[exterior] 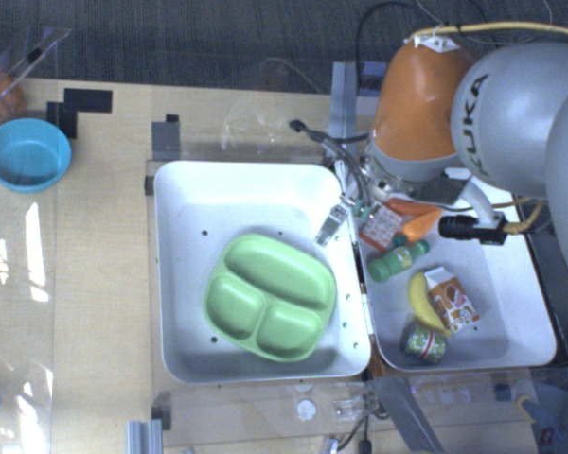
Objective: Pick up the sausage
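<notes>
Green divided tray (270,296) sits in left bin (185,253); banana (422,303) in right bin (521,320).

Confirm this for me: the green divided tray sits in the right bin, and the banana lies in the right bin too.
Not quite. The camera view shows the green divided tray in the left bin, not the right one. The banana does lie in the right bin, beside a small carton.
</notes>
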You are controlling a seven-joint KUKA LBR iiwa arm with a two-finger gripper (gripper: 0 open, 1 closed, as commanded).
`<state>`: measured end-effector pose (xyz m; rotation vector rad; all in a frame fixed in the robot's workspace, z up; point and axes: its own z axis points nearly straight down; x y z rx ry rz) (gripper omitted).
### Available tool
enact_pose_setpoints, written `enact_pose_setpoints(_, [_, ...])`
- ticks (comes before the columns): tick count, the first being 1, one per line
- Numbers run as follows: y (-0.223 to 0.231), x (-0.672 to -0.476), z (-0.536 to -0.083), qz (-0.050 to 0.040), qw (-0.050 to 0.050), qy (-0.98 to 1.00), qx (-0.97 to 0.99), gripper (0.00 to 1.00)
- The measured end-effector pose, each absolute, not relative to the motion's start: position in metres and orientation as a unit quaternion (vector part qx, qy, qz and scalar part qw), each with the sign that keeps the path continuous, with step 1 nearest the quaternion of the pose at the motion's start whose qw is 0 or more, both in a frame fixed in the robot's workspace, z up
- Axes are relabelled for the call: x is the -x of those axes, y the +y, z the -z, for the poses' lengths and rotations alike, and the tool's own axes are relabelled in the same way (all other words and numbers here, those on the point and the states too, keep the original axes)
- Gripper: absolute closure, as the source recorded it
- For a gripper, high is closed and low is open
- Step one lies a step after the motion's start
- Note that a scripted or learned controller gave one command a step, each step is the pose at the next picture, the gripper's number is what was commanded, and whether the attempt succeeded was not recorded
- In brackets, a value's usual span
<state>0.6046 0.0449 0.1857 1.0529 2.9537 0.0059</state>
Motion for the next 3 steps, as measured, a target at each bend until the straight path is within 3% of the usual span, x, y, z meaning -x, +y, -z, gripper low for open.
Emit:
enact_pose_setpoints(1, [0.009, -0.627, -0.186, -0.0020, 0.003, 0.828, -0.561, 0.00])
enact_pose_setpoints(2, [-0.045, -0.585, -0.186, -0.0018, 0.002, 0.729, -0.684, 0.00])
enact_pose_setpoints(3, [0.004, -0.597, -0.186, -0.0021, 0.002, 0.826, -0.564, 0.00])
